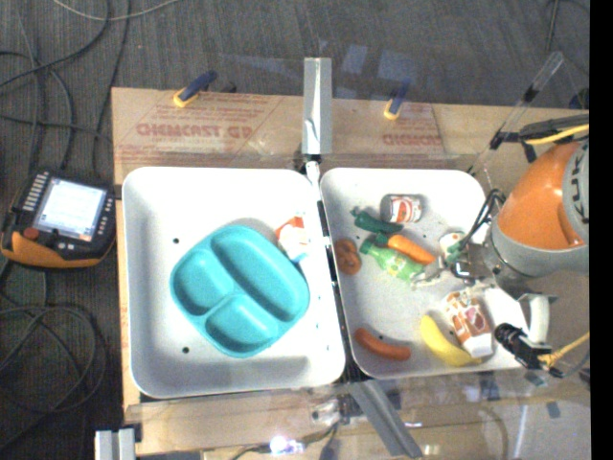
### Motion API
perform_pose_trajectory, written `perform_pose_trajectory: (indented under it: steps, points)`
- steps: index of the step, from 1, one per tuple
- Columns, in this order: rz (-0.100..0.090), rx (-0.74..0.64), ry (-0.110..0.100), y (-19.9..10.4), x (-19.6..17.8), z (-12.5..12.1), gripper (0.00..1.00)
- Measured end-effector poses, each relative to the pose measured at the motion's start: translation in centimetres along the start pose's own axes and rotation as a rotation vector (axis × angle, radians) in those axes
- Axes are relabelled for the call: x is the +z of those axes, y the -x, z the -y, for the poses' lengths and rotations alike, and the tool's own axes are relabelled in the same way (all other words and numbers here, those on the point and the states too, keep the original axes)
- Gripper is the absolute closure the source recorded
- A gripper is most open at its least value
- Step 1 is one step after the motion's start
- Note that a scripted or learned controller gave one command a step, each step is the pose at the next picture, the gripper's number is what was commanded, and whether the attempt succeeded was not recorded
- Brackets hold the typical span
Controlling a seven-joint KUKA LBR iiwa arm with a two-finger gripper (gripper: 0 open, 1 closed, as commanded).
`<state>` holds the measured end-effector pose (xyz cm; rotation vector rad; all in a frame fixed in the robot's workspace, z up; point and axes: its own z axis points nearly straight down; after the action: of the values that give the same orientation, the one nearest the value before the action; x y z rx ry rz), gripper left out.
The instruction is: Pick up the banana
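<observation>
- The banana (pixel 442 343) lies in the lower right corner of the right bin (pixel 407 182), partly covered by a small carton (pixel 467 320) that rests over its right end.
- To its left in the same bin, near the lower edge, lies a sausage (pixel 382 344).
- Higher in that bin are a carrot (pixel 412 249), a green bottle-shaped toy (pixel 395 260), a dark green piece (pixel 377 223) above them, a can (pixel 402 208) near the upper wall, and a brown round piece (pixel 347 256) against the left wall.
- The left bin (pixel 144 286) holds a teal divided plate (pixel 240 287), tilted, and a small red and white item (pixel 293 237) just beside the plate's upper right corner.
- The gripper (pixel 462 260) sits at the right side of the right bin, above the carton; I cannot tell how it is set, as its tip is dark and tangled with a small white and green object (pixel 452 245).
- The arm (pixel 541 214) is cut off at the frame's right.
- A handheld pendant (pixel 59 217) lies on the floor at the left.
</observation>
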<state>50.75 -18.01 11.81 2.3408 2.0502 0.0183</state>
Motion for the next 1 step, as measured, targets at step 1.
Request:
perform_pose_trajectory:
  steps: [1]
  points:
    - [0.02, -0.167, 0.047, -3.75, 0.69, 0.92, 0.0]
